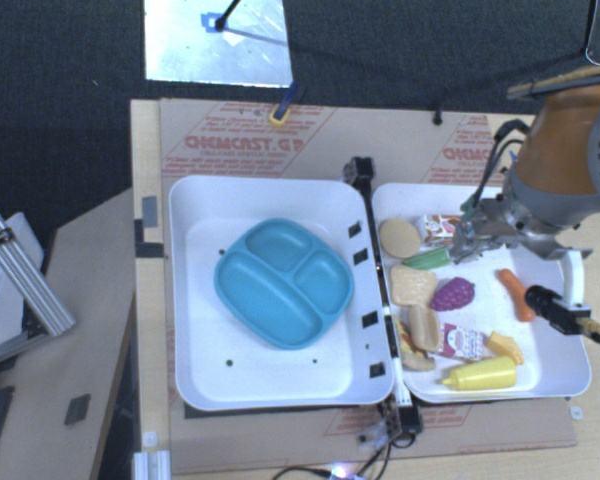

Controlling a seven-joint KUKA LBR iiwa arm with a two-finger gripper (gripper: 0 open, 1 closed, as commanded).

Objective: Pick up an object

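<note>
Backdrop: dark carpet all round, a shiny metal plate (218,25) lying on it beyond the bench.
Bench: brown cardboard sheet (250,138) with red print, two white bins sitting on it side by side.
Left bin (195,368): one blue divided plate (283,282) in the middle, slightly skewed.
Right bin (570,368): packed with toy food, and that's where the action is.
Arm (570,148): grey and orange, reaching in from the right, wrist low over the bin's far half.
Gripper (464,243): down at the far-left part of the right bin; the fingers are lost in dark hardware, so whether they stand apart or together, I can't tell.
Nearest items: a small red-and-white packet (439,228) just beside the tip, a green vegetable piece (425,260) right under it, maybe touching, hard to say.
Also close: a tan round piece (399,237) to the left, purple grapes (453,293) and a slice of bread (413,286) a bit nearer us.
Further off: an orange carrot (515,294) under the arm's black attachment, a yellow bottle (480,373) along the near wall, a red-and-white carton (464,341) beside it.
Held: nothing visibly between the fingers.
</note>
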